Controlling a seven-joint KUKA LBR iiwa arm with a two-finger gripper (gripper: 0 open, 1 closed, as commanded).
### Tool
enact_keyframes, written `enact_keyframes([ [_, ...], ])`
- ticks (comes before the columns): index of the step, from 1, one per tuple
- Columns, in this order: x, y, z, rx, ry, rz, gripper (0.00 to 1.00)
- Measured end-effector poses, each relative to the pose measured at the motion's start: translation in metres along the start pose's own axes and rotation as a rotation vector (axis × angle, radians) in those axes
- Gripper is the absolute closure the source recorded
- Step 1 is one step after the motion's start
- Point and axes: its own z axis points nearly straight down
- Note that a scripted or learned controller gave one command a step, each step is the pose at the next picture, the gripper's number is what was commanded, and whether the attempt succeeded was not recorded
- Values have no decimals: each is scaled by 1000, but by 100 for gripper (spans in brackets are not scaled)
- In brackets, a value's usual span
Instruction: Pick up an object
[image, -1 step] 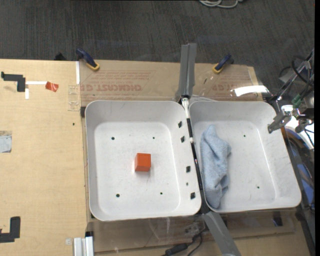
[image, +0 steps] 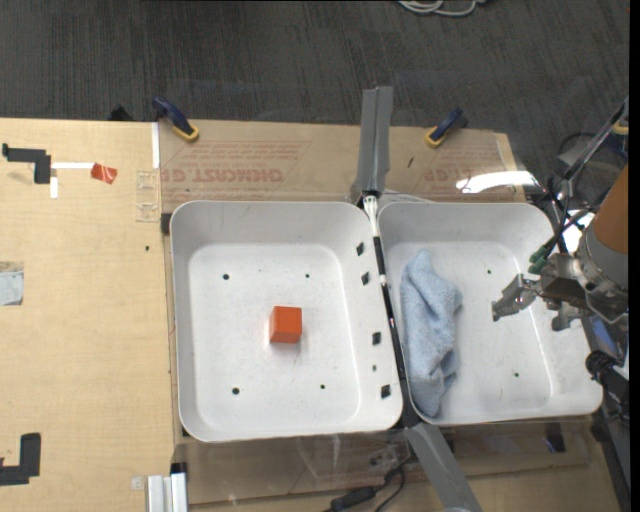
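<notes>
**Gripper over the right bin, cloth just beside it**

Camera view: the two-finger gripper (image: 512, 301) hangs above the right shallow white plastic bin (image: 500, 225), entering from the right edge on the grey arm with its orange band. Its metal fingers point toward the left of the picture. Nothing shows between them; whether they are spread or closed I cannot tell from this slanted angle.

The nearest candidate for picking is the pale blue crumpled cloth (image: 430, 330), lying in the same bin against its left wall. It lies to the left of the gripper in the picture, slightly lower in the frame, near but apart from the fingertips. Its long axis runs from the far side of the bin toward the near side, roughly parallel to the divider between the bins. The fabric looks soft and folded into ridges, so a pinch on a raised fold seems the likeliest hold; a flat patch would probably slip away.

The second candidate, a small orange-red cube (image: 286, 325), sits near the middle of the left shallow white bin (image: 200, 300), well apart from the gripper and beyond the cloth. It looks rigid with flat, square faces.

Both bins have smooth, glossy floors with small dark holes.
</notes>
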Motion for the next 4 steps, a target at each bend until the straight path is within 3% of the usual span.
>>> enact_keyframes([
  [1, 32, -5, 145, -5, 2, 32, 0],
  [2, 32, -5, 136, -4, 2, 35, 100],
  [3, 107, 63, 45, -3, -1, 84, 100],
  [4, 139, 157, 45, -2, -2, 93, 100],
])
